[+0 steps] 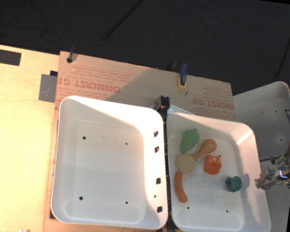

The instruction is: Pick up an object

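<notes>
Toys bunched in the right bin (259, 221), nothing lifted yet.
Carrot (181, 187), green lump (233, 183), red piece (212, 164) lay near one another, handy for a grab; gripper (268, 180) sat beside the rim, grip state unclear.

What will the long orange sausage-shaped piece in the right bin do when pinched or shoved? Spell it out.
The orange sausage-shaped piece looks like smooth toy food, so it is probably stiff, light and somewhat slippery. Its narrow, rounded, slightly curved body suggests it may roll or pivot if pushed sideways. Its upper end sits against the tan disc, so a shove could nudge that too.
</notes>
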You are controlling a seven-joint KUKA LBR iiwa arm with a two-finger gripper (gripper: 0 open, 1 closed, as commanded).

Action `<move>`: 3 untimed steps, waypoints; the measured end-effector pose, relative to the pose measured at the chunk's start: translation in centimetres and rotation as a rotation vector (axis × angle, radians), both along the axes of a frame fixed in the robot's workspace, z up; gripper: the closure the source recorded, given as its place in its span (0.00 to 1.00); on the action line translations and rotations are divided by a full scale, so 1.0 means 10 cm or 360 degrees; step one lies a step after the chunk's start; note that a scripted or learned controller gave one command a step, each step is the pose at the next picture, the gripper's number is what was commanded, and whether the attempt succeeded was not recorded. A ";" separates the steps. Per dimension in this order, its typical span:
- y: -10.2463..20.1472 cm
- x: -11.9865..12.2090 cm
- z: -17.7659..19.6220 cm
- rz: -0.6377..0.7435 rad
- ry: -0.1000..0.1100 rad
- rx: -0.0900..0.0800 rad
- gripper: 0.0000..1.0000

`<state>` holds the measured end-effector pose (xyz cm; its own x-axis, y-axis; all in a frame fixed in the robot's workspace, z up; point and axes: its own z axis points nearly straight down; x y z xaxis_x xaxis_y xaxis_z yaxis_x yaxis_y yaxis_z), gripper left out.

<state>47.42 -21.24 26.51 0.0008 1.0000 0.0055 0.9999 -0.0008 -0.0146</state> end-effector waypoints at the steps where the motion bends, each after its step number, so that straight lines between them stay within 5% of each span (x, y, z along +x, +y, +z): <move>1: 0.05 0.02 2.15 0.0005 -0.0049 -0.0019 1.00; 3: 0.01 -0.01 -0.51 0.0001 0.0001 0.0001 1.00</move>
<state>47.34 -21.17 21.39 0.0000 1.0000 0.0062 0.9999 0.0001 -0.0152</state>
